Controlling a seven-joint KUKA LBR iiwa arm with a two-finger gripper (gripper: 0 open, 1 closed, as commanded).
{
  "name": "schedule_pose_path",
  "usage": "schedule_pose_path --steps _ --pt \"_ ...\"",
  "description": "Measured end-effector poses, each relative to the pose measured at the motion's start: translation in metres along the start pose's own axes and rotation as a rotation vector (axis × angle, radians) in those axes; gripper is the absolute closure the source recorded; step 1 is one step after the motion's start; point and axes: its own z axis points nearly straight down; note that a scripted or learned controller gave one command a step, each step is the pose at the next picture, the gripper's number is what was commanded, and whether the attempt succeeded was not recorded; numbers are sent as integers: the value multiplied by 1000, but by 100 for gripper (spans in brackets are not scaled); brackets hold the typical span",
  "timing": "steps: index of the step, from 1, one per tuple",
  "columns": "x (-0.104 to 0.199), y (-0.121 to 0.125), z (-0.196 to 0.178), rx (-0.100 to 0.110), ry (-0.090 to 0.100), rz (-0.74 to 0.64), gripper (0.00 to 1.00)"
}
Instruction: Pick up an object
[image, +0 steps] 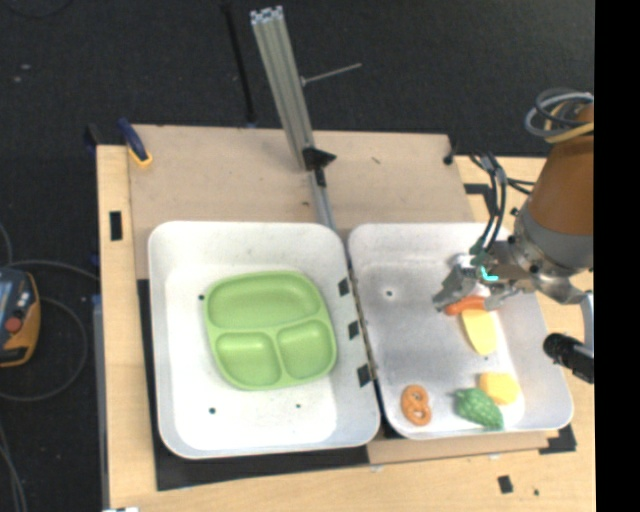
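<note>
Claw: the claw (470, 292) is low in the right bin, in the right middle of the frame, just above the orange thing and the yellow piece. I cannot tell if it is gripping or let go.
Arm: the grey arm (562, 215) with its orange band comes in from the right edge of the frame.
Orange thing: a small orange thing (455, 309) lies right under the claw tip. It looks like it touches the claw, but I cannot tell if it is held.
Yellow piece: a long yellow piece (481, 331) lies just below the claw, next to the orange thing.
Yellow block: a smaller yellow block (500, 387) sits near the lower right of the right bin.
Green toy: a bumpy green toy (478, 408) lies just beside the yellow block, lower down.
Pretzel: an orange pretzel shape (416, 404) lies to the left of the green toy.
Right bin: the white right bin (405, 265) holds all these small things.
Left bin: the white left bin (180, 260) holds a green plate (269, 329) with three parts.
Bench: both bins sit side by side on the bench (220, 170).
</note>
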Motion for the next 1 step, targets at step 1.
schedule_pose_path --steps 1 --pt "0 0 0 -1 0 0 0"
